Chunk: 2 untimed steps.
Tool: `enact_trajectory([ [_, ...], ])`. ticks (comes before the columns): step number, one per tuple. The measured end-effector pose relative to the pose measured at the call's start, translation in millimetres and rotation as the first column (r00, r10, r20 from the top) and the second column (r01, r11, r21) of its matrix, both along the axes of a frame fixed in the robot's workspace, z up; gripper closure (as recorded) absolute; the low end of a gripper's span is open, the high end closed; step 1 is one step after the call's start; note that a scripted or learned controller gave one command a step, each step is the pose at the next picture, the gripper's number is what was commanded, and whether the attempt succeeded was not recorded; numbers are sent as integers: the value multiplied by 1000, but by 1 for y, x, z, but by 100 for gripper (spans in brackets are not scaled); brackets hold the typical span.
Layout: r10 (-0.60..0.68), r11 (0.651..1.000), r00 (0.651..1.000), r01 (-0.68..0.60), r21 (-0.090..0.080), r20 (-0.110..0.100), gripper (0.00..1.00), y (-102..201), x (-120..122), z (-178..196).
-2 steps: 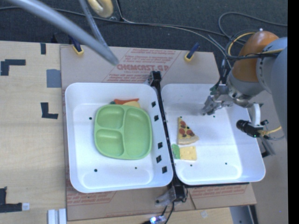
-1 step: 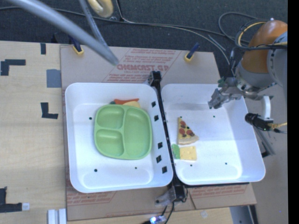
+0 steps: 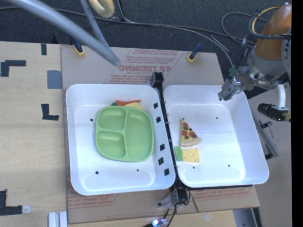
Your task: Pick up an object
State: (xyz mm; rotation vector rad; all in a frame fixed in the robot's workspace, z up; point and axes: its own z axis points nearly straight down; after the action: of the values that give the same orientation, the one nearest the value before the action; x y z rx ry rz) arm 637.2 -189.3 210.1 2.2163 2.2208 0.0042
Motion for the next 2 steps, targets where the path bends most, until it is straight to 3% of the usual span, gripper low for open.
enact_trajectory([
  [1, 0, 1000, 1000, 0, 0, 0, 100, -2, 0, 43],
  [2, 4, 1000, 1000, -4, 2, -5, 100, 50, -12, 48],
])
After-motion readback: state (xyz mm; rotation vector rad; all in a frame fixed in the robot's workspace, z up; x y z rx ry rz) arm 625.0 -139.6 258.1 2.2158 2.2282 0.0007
